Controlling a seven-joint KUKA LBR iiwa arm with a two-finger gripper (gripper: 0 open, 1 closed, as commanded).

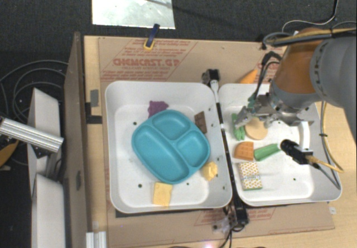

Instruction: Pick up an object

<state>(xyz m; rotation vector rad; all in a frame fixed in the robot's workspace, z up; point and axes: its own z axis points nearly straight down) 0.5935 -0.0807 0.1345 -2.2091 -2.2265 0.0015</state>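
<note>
Bench: flat brown board with red print, carrying two bins side by side.
Left bin: shallow, white, smooth plastic with rounded corners; five things in it.
Right bin: same make; five loose things in it.
Plate: one, teal, smooth plastic, a rounded rectangle split into three compartments, lying askew in the middle of the left bin.
Purple piece: one, small and ragged-edged, touching the plate's far edge.
Brown block: one, small and dark, near the left bin's right wall.
Yellow lump: one, rounded, at the plate's near right corner.
Yellow square: one, pale and flat, by the left bin's near edge.
Arm: grey, matt, with an orange band, over the right bin's far right corner.
Gripper: low over the right bin's far left part; whether it is spread or closed cannot be told, and nothing can be seen held in it.
Green piece: one, small, just under the gripper by the right bin's left wall.
Tan disc: one, round and flat, beside the green piece, just below the gripper.
Orange wedge: one, blunt, touching the green cylinder.
Green cylinder: one, short, lying on its side mid-bin.
Patterned packet: one, flat, rectangular, finely checked, towards the right bin's near left corner.
</note>
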